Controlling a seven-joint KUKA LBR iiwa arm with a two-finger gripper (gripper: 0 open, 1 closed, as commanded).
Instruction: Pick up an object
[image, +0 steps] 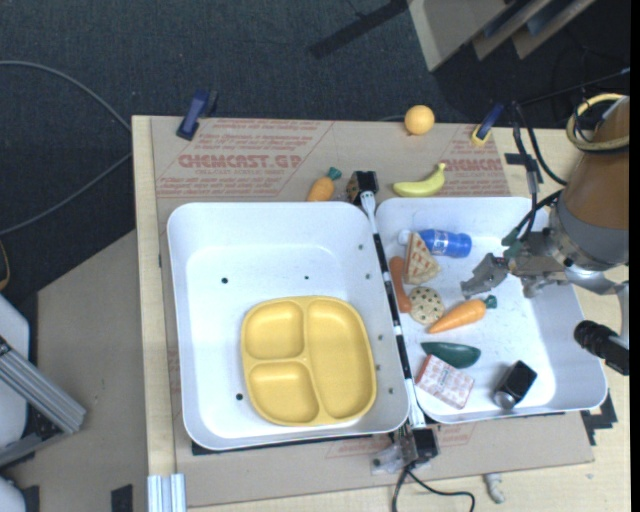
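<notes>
Overhead, the grey arm (590, 215) is reaching in from the right, and its hand (492, 277) is hanging low over the right bin (560, 340), just above the leafy end of the orange carrot (458, 316). Its two fingers (481, 279) are standing slightly apart and nothing is lying between them. The carrot is resting near the middle of that bin, tilted, with a speckled cookie (425, 303) touching its narrow tip. A blue bottle (444, 242) and a pizza slice (420, 265) are lying toward the far left corner, a dark green pepper (452, 352) just below the carrot, a red-and-white packet (445, 382) and a small black box (515, 384) along the near wall. A yellow sectioned plate (307, 359) is sitting in the left bin (210, 250). On the counter (250, 160) behind the bins, a banana (420, 183), a small orange fruit (420, 120) and another carrot toy (322, 188) are lying apart
</notes>
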